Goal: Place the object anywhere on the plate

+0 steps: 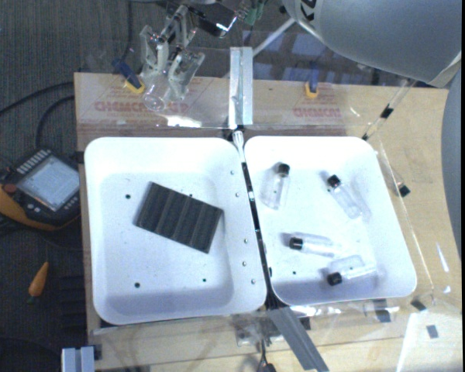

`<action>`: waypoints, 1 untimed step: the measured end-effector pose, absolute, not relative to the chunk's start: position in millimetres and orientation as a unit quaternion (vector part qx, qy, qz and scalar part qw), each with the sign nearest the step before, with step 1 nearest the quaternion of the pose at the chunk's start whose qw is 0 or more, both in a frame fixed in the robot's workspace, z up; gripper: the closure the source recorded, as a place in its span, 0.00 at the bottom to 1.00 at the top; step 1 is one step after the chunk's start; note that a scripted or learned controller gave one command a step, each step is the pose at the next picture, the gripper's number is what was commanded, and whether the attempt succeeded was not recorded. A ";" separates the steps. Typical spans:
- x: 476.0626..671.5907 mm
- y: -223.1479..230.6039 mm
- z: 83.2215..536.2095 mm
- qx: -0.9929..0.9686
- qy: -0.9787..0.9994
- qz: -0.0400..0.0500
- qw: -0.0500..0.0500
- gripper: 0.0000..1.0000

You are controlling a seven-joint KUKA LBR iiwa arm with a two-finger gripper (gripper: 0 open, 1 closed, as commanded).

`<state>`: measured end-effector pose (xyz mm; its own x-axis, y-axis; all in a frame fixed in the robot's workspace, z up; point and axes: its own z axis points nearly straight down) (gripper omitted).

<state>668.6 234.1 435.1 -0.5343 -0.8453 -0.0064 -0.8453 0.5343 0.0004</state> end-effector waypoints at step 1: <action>568.2 223.7 434.6 -0.586 0.810 0.001 0.002 1.00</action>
